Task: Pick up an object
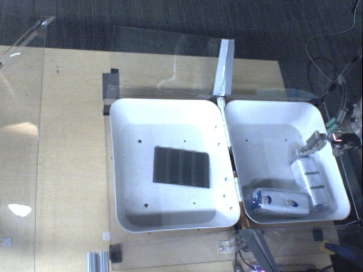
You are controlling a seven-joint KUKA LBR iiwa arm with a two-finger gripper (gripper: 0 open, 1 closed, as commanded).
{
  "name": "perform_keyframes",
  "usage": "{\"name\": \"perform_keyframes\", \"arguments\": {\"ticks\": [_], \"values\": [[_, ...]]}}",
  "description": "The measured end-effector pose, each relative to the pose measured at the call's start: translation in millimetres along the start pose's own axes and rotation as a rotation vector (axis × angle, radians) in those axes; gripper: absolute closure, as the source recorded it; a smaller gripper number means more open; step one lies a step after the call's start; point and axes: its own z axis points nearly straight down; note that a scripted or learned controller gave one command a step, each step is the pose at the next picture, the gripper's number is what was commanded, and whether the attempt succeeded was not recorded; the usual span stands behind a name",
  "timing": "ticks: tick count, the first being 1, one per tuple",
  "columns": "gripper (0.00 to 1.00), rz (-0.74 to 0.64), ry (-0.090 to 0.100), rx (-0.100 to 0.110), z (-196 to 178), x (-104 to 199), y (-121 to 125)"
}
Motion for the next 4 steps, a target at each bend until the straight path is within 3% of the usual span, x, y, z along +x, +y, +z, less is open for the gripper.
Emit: {"name": "perform_keyframes", "arguments": {"ticks": [1,2,3,4], "values": [[0.00,-0.019,-0.001,-0.001,24,-38,26],[0.00,-0.176,0.000,-0.001,70,-37,38],[0.00,-0.103,-0.002,-0.004,0,-38,11],[0.00,-0.168,0.000,0.000,71,-37,12]]}}
